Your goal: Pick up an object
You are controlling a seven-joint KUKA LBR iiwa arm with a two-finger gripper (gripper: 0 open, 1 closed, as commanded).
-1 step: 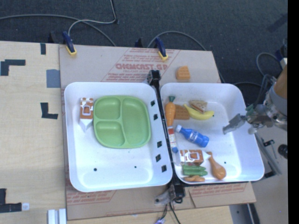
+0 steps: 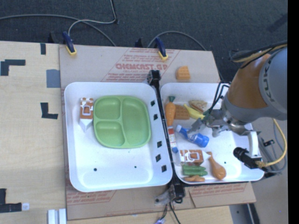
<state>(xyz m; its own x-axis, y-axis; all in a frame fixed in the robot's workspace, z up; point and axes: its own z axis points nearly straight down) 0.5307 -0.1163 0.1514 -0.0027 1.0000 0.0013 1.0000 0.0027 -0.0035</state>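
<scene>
Gripper (image 2: 205, 122): hangs low over the middle of the right bin (image 2: 243, 171), fingers slightly parted, nothing visibly between them; whether they touch anything beneath cannot be told. Just beside the fingertips, toward the bin's left wall, a blue bottle (image 2: 195, 137) lying on its side. By the bin's far edge, a yellow banana (image 2: 192, 111) and a tan sandwich-like piece (image 2: 198, 105). Against the left wall, an orange carrot (image 2: 170, 111) with green top. Near corner: small printed carton (image 2: 191, 157), green pea pod (image 2: 194, 171), brown drumstick (image 2: 216, 167). Left bin (image 2: 74, 167): green divided plate (image 2: 122, 121) in its far half, a second printed carton (image 2: 86, 110) touching the plate's left rim. On the cardboard beyond the right bin's far edge, an orange waffle-textured block (image 2: 183, 73).
</scene>
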